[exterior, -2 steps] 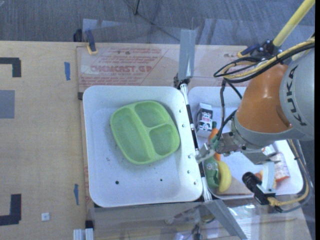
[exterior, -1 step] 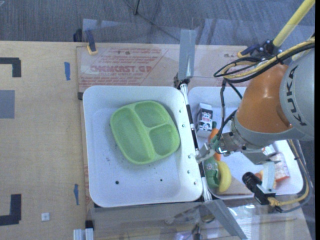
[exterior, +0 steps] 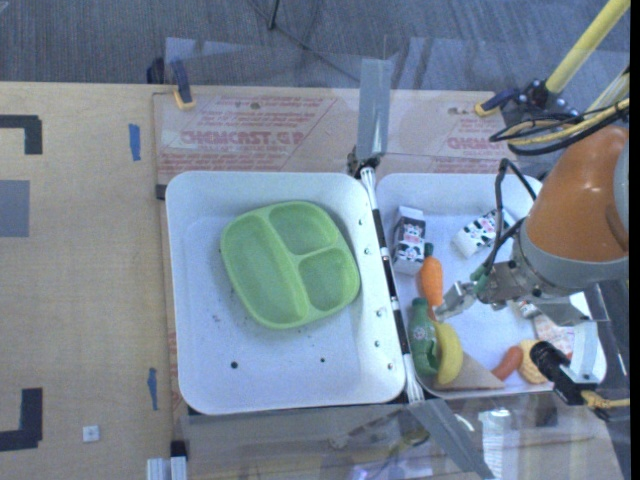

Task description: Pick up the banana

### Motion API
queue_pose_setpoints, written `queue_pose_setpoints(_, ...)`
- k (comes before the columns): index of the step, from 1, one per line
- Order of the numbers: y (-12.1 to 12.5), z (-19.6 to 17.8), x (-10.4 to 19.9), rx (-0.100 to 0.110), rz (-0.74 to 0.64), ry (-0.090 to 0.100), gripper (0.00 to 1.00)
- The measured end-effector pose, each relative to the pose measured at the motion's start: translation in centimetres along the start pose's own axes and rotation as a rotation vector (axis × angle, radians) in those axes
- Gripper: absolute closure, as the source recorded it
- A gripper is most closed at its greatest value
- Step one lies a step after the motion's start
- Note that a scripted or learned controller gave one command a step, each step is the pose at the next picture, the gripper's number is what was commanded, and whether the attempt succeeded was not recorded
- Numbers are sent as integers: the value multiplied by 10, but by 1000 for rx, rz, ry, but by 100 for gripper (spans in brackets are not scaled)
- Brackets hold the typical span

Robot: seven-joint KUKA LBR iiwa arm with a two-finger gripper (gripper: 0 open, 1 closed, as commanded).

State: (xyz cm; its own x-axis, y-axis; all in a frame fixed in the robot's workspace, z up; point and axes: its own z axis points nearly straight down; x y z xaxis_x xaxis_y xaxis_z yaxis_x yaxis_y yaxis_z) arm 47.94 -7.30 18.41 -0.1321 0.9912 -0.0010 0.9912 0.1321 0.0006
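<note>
Camera view: yellow curved banana (exterior: pixel 449 353) lies at near-left corner of right white plastic bin (exterior: pixel 455 190), touching green vegetable-shaped toy (exterior: pixel 421 334). Pincer (exterior: pixel 458 299) above it, fingers apart, nothing held. Risks: green toy caught instead; orange carrot toy (exterior: pixel 431 280) nudged; banana jammed against bin wall.

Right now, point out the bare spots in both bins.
Left bin: bare floor in front of and to the left of the green plate. Right bin: a bare strip along its far wall. Crowded near the divider: carrot, banana, gripper.
</note>
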Motion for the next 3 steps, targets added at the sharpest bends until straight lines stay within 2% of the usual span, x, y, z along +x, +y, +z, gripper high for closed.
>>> queue_pose_setpoints(1,0,0,0,0,0,0,0)
queue_pose_setpoints(2,-4,70,-26,1,-105,0,0)
queue_pose_setpoints(3,-2,95,-34,-7,116,1,0)
